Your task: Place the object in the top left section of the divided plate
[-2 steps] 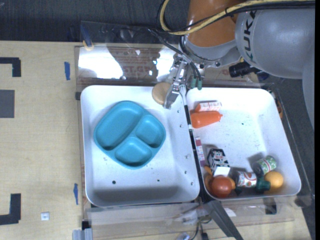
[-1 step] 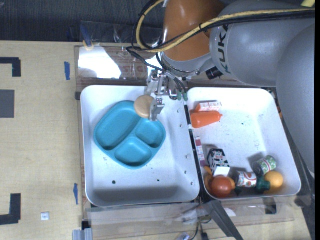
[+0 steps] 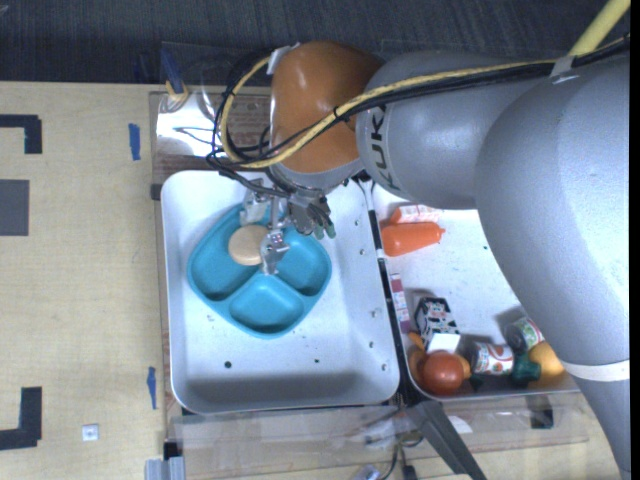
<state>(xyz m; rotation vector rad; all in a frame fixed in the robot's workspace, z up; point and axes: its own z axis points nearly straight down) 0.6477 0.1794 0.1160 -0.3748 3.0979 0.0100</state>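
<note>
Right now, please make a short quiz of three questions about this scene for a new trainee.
1. True or false: the divided plate lies in the left bin.
2. What colour is the divided plate? A) red B) blue C) green
3. Fill in: the tan round object lies in one section of the plate, just to the ____ of the gripper in the picture.

Key: 1 true. 2 B. 3 left.
</note>
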